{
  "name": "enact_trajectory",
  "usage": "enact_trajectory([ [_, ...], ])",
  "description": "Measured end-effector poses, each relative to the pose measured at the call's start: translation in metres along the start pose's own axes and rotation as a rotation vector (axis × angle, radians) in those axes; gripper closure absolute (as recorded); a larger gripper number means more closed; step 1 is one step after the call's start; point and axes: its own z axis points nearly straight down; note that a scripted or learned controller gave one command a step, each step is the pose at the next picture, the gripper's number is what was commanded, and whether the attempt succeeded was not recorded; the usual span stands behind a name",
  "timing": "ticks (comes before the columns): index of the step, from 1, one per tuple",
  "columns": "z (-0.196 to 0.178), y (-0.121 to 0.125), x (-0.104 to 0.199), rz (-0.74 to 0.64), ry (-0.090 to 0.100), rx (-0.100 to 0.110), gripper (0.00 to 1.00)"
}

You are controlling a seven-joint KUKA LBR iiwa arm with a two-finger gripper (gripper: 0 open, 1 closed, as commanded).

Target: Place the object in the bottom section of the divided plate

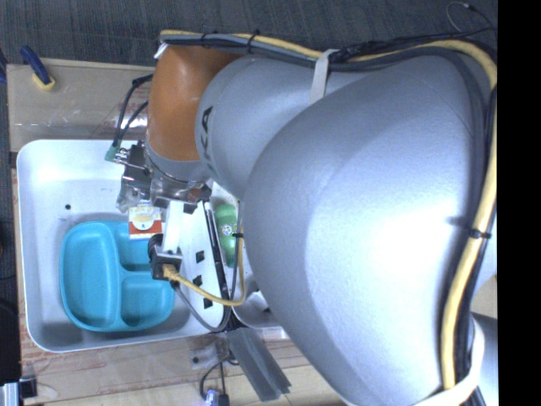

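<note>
Object (144, 219) just below gripper (138, 194), beside divided plate (93, 277).

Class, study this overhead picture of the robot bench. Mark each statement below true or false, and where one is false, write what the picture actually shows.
1. The divided plate is blue. True.
2. The plate lies in the left white bin. True.
3. The band above the arm's wrist is green. False: the band is orange.
4. The plate stands on the bare bench outside both bins. False: it rests inside the bin.
5. A yellow cable curves beside the plate. True.
</note>
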Motion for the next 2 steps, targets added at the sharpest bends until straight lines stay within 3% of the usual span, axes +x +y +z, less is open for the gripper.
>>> enact_trajectory([
  [1,-0.0025,-0.0862,0.0369,0.134,0.002,-0.004,1.0],
  [2,-0.0025,-0.086,0.0367,0.134,0.001,-0.005,0.0],
])
